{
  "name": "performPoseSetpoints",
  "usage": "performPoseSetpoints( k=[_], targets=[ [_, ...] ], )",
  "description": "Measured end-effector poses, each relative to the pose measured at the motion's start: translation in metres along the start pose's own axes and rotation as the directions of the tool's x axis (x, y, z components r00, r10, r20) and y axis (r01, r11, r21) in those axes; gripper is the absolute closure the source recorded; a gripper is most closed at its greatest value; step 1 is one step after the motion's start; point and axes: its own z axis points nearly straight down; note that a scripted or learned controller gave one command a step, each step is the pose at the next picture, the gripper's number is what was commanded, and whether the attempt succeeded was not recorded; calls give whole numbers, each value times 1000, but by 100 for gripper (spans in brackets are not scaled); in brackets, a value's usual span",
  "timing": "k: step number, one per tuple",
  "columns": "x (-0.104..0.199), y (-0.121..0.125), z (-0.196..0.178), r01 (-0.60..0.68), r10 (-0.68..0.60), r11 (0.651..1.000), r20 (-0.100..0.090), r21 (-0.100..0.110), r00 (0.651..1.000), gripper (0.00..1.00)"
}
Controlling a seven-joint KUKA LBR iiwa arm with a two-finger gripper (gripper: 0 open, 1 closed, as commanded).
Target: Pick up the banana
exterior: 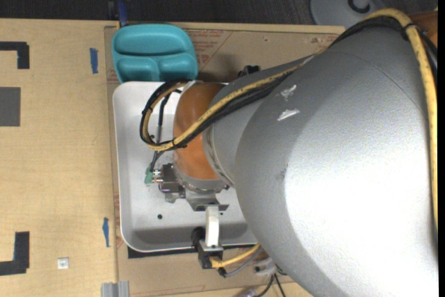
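Note:
The big grey arm covers most of the view and reaches from the right over a white bin. Its orange band sits above the bin's middle. Below the band, the gripper points down into the bin, seen from above as a small metal block with a green spot. The wrist hides whatever lies under it, and much of the bin floor is covered by the arm.
A teal moulded plastic piece rests at the bin's far edge. Brown bench surface with black marks and blue tape lies to the left. A grey lamp base stands at the top right.

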Motion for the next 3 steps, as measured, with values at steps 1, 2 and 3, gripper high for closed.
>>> performPoseSetpoints(
  k=[1, 2, 3],
  targets=[
    [0, 0, -10, 0, 0, 1000, 0, 0, 1000, 100],
    [1, 0, -19, 1, -1, 1000, 0, -1, 1000, 100],
    [1, 0, -29, 2, -2, 1000, 1, -1, 1000, 100]
  ],
)
